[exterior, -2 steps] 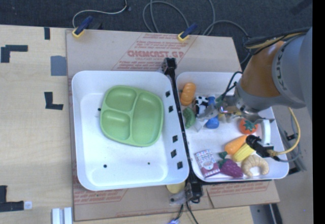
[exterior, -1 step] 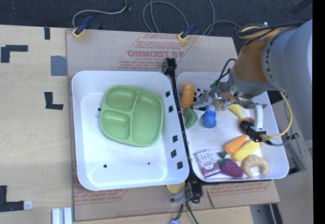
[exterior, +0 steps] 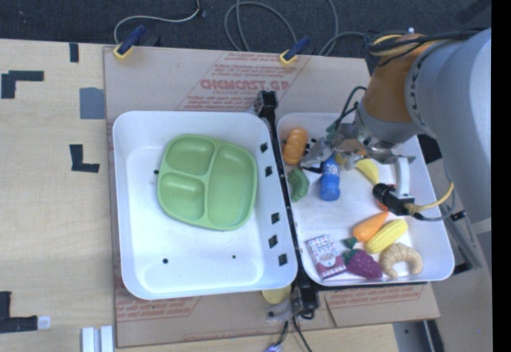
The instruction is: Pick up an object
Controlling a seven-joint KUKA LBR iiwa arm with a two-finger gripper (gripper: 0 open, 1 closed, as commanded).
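Blue bottle: in the right bin, upper middle part, just under the gripper; long axis nearly up-down in the view, white cap end toward the far rim, blue base toward the near rim; looks to lie on the bin floor.
Gripper: low over the cap end of the blue bottle; spread of the fingers cannot be told, and no object seen clamped between them.
Arm: grey with an orange band, reaching in from the right over the far right corner of the right bin.
Orange piece: just left of the gripper, against the divider side.
Green piece: below the orange piece, just left of the blue bottle, apart from it.
Banana: right of the blue bottle, tilted, near the gripper.
Carrot: lower right, touching the corn cob.
Croissant: near right corner, beside the grapes.
Small carton: near rim, left of the grapes.
Green plate: 3 compartments, in the left bin, well apart from the blue bottle.
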